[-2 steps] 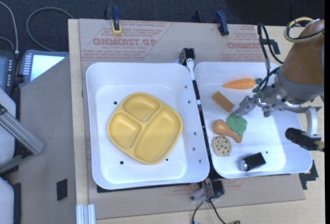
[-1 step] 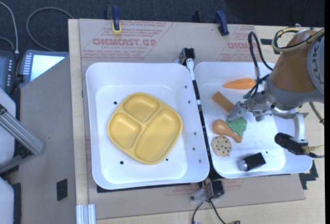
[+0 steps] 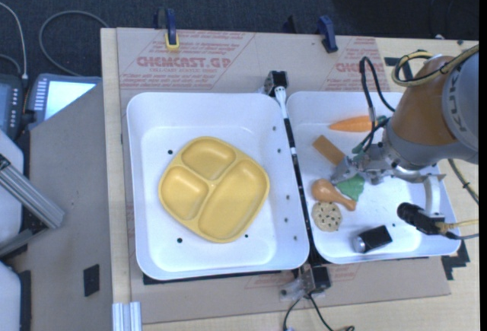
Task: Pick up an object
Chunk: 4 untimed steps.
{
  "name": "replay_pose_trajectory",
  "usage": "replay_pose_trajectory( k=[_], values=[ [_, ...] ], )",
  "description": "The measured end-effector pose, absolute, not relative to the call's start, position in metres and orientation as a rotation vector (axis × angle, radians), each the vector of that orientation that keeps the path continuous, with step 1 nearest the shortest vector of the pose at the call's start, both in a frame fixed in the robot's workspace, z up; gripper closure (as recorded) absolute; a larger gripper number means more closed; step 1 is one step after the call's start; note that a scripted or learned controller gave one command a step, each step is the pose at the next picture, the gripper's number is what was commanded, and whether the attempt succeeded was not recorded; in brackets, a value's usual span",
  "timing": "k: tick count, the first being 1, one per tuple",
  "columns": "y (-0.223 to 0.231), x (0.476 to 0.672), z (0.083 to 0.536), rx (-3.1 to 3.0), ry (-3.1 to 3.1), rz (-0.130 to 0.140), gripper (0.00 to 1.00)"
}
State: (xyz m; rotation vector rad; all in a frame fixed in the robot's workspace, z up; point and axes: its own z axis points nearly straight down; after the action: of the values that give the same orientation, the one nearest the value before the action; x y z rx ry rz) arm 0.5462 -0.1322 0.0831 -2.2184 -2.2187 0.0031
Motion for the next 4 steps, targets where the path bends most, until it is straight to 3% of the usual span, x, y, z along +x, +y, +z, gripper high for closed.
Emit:
replay_pose_trajectory(
  k=[1,3,4],
  values=[
    [-0.133,0.547,0.095,-2.223,-2.22,0.0,1.0],
    [-0.129,0.549,0.206,-2.224,-2.226,-0.004,1.0],
    [-0.079,0.548,0.218,-2.218,-2.229,-0.005,1.0]
  ],
)
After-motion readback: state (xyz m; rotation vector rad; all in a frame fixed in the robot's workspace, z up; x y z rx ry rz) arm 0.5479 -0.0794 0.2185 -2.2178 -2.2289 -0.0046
